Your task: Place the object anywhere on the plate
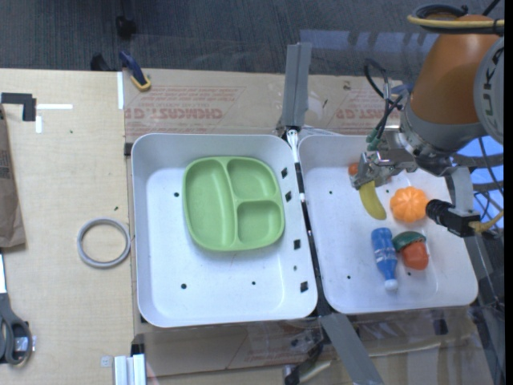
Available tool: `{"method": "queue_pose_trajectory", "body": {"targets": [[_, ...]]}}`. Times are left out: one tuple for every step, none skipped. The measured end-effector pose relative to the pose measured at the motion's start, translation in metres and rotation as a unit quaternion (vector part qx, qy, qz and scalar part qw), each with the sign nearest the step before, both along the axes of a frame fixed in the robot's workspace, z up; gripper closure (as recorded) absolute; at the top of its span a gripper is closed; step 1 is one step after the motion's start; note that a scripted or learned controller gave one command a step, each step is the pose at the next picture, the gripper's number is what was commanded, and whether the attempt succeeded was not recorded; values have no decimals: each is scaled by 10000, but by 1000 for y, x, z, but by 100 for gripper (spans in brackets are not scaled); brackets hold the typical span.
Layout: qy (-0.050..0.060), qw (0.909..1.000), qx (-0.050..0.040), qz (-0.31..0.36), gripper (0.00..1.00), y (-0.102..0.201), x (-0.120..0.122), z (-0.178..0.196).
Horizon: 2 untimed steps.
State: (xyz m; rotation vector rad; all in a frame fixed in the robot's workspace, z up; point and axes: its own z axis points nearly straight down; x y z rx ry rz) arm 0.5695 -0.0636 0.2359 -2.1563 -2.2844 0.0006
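A green divided plate (pixel 234 203) lies in the left white bin (pixel 160 295), towards its back. In the right bin (pixel 345 287) a yellow banana (pixel 373 203) lies near the back, beside an orange fruit (pixel 409 204). My gripper (pixel 370 173) hangs right over the banana's far end, low in the bin. Its body hides that end, so I cannot see whether it has hold of the fruit. A small orange bit (pixel 353 169) shows just left of the gripper.
A blue bottle (pixel 385 255) and a red fruit with a green top (pixel 414 251) lie nearer the right bin's front. The raised divider (pixel 300 215) separates the bins. On the bench at left are a grey ring (pixel 104 241) and scissors (pixel 12 339).
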Motion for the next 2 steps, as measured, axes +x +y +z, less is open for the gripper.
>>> {"method": "queue_pose_trajectory", "body": {"targets": [[10,9988,-6,493,100,126,48,10],[11,9988,-9,492,0,126,48,10]]}}
